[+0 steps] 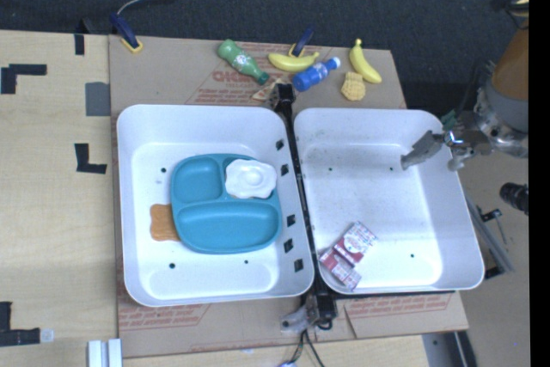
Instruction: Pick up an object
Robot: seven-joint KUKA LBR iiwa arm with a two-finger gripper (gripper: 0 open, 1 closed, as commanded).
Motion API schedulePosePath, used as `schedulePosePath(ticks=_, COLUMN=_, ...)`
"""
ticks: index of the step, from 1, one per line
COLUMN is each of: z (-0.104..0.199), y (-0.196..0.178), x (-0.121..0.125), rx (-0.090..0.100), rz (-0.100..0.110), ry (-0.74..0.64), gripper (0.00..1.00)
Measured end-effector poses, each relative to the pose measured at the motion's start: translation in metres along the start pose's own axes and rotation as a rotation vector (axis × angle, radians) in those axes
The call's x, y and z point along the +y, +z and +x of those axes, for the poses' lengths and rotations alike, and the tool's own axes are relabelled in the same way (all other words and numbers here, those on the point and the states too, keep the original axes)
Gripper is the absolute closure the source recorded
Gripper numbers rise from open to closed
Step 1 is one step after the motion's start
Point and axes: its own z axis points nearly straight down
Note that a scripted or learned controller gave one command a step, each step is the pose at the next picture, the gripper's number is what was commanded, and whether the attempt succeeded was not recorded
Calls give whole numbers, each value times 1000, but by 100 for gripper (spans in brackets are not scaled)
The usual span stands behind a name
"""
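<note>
Red-and-white foil snack packet [348,254] sits nearest cam, at front-left corner of right white plastic bin [447,266], well apart from two-finger gripper [421,152], which hangs over that bin's back-right part, near the rim. From gripper, packet is forward and to the left across bare bin floor. Fingers: can't tell if spread or pressed together; nothing seen between them, so no hold yet.

Packet looks light, thin, crinkly, prob slippery film w/ soft contents; lies flat and angled, partly against bin wall. Judgement: best pinch across its short width near middle, approaching from the open side away from the wall, w/ gentle squeeze so it doesn't slide out or crush.

Further left of gripper, in left white bin [137,185]: blue plastic divided tray [219,215] w/ white fried-egg toy [250,179] on its back-right edge, orange toast-like piece [160,223] touching tray's far side.
</note>
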Motion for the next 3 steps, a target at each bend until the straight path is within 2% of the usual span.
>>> schedulePosePath(ticks=1, z=40, y=146, x=1, rx=1, rz=1, ry=-1, gripper=0)
schedulePosePath(ticks=2, z=89, y=153, x=-71, rx=0, rz=-4, ry=0, gripper=0)
schedulePosePath(ticks=3, z=88, y=143, x=-71, rx=-2, rz=-5, ry=2, gripper=100)
